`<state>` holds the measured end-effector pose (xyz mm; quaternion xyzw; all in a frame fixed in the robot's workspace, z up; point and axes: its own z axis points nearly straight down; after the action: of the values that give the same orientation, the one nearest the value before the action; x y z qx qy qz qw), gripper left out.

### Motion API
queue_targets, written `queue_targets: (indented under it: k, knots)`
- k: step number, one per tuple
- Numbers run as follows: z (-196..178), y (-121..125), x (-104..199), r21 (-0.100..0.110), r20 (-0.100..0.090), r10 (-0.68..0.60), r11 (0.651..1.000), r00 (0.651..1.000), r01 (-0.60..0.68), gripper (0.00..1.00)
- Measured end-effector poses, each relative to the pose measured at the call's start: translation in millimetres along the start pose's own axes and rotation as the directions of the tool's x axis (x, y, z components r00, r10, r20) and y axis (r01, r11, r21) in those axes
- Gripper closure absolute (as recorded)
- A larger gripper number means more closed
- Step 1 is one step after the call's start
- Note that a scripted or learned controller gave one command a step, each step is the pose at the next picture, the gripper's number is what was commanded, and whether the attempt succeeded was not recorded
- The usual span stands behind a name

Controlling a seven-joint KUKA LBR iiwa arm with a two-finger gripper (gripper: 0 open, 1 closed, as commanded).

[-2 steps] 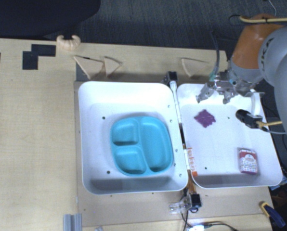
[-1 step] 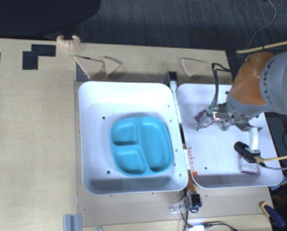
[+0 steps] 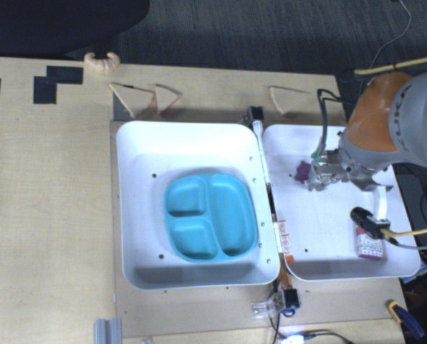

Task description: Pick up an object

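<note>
1. The left bin (image 3: 138, 163) is the largest thing here. It holds the blue plate (image 3: 210, 217), which serves as the landmark for everything below.
2. The right bin (image 3: 321, 235) stands beside the plate's bin, on the plate's far side towards the arm.
3. The arm (image 3: 414, 127) reaches over that second bin from the side opposite the plate.
4. The blue plate lies flat in the middle of its bin. It has three hollows and looks like stiff, smooth plastic. It is likely too wide to pinch anywhere but at a rim or a divider, which makes it a poor choice.
5. The gripper (image 3: 321, 179) hangs low in the second bin, at about the height of the plate's upper edge in the view. I cannot tell whether it is open or closed, and nothing can be seen held in it.
6. A purple and white packet (image 3: 370, 246) lies farthest from the plate, near the second bin's lower corner. It looks light and flat, so it would probably need pinching across its narrow edges.
7. The small purple piece (image 3: 302, 170) sits just beside the gripper, on its plate-facing side. It is the likeliest pick. It is probably very light and easily nudged, so a grip centred straight over it seems wise. Its material is too small to judge.
</note>
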<state>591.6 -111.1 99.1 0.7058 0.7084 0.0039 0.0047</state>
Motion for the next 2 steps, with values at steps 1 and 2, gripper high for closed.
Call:
queue_targets:
  k: [1, 2]
  knots:
    - [4.5, -18.4, -47.9, 0.01, 0.0, 0.002, 1.0, 1.0, -0.002, 1.0]
    - [4.5, -18.2, -47.2, 0.01, -0.001, 0.002, 1.0, 1.0, -0.002, 0.0]
